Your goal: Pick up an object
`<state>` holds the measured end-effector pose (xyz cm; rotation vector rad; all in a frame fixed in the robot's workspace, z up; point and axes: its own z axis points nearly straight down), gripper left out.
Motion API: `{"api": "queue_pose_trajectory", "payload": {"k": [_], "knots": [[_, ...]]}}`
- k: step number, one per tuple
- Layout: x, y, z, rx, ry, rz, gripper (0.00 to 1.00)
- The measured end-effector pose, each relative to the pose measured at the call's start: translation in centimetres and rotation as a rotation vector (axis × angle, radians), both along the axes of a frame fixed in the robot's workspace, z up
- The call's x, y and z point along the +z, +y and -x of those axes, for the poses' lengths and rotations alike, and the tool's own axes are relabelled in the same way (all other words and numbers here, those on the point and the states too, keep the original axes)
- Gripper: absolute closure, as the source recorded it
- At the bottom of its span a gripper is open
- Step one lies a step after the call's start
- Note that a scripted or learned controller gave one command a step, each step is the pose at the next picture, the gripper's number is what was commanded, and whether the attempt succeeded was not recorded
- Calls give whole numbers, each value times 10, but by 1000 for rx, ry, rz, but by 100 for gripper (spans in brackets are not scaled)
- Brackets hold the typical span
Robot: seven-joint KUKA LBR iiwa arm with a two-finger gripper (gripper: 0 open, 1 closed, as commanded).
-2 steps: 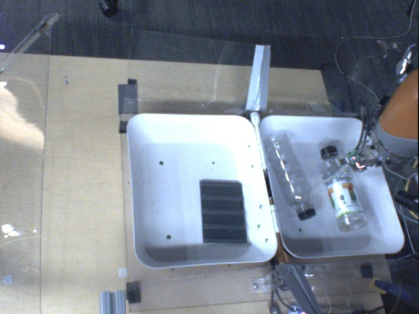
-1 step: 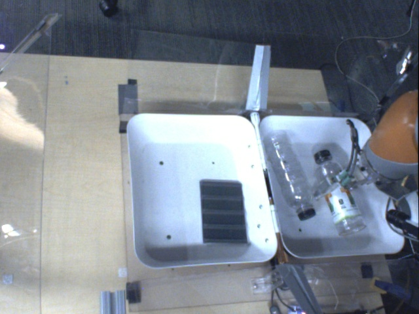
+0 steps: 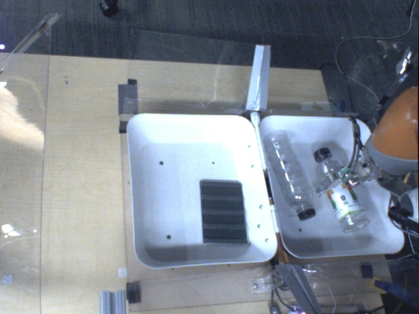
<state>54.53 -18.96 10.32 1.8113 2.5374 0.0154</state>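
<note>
The pale wooden surface (image 3: 78, 195) carries two shallow white bins side by side. The left bin (image 3: 163, 149), the larger in view, sits around the centre; a dark ribbed rectangular pad (image 3: 223, 210) lies flat on its floor toward five o'clock of that bin. The right bin (image 3: 386, 237) sits at three o'clock of the left one, their rims nearly touching along a narrow seam.

The arm (image 3: 398, 133) enters from three o'clock, its orange band above the right bin's upper right corner. The gripper (image 3: 352, 174) hangs over the middle of the right bin, just above the bottles; whether it is wide or narrow cannot be told.

In the right bin, a long clear plastic bottle (image 3: 291, 175) with a dark cap lies along the left wall, cap toward six o'clock. Beside it, toward three o'clock, a shorter clear bottle with a green and white label (image 3: 342, 200) lies tilted, its dark cap toward eleven o'clock, directly under the gripper.
</note>
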Motion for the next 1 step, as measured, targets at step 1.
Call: {"api": "queue_pose_trajectory", "payload": {"k": [1], "knots": [[73,75,-35,56,19,-5,100]]}}
